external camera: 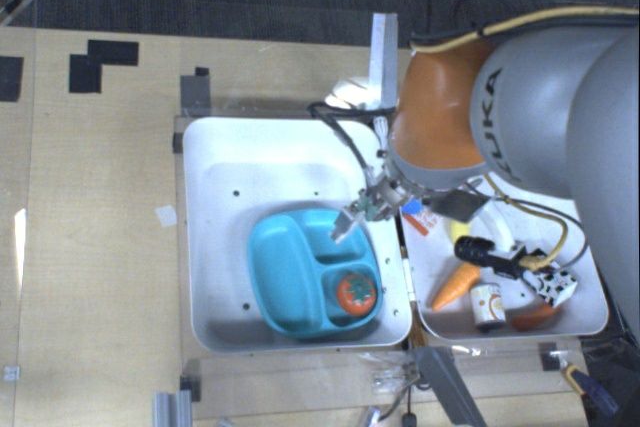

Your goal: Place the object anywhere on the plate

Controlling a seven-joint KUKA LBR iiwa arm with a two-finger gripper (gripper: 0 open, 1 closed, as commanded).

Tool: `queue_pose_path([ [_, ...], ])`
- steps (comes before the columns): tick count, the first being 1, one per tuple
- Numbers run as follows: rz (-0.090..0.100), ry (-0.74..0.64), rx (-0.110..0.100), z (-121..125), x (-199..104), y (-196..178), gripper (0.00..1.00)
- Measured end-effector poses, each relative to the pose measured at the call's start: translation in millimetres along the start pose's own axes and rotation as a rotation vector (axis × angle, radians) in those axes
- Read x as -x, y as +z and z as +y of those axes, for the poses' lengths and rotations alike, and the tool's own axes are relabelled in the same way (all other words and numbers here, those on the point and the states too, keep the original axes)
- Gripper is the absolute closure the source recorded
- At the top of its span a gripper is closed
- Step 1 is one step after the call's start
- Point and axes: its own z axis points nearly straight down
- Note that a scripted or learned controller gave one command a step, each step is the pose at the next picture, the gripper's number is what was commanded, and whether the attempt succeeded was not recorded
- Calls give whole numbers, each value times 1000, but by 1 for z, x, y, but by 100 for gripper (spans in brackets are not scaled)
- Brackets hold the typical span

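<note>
Grey arm hiding right bin's upper part, fingers blurred over plate

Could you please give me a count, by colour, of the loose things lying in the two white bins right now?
Blue: 1, the plate
Red-orange: 1, the tomato on the plate
Orange: 1, the carrot
Yellow and black: 1, the tool
White: 1, the small can
Total: 5 that I can tell apart; others in the right bin are too cluttered to name.

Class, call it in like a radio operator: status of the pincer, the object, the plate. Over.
Pincer over the blue plate's upper edge, left bin. Orange-red round object sits in the plate's lower-right compartment. Carrot, other items in right bin. Nothing blocking.
</note>
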Motion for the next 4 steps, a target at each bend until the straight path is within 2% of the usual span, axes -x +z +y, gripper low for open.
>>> queue_pose_path([
  [1,-1,-15,0,65,35,-16,0],
  [2,0,41,-1,21,59,0,0],
  [3,-1,-13,1,90,70,-6,0],
  [4,-1,-94,3,133,28,-5,0],
])
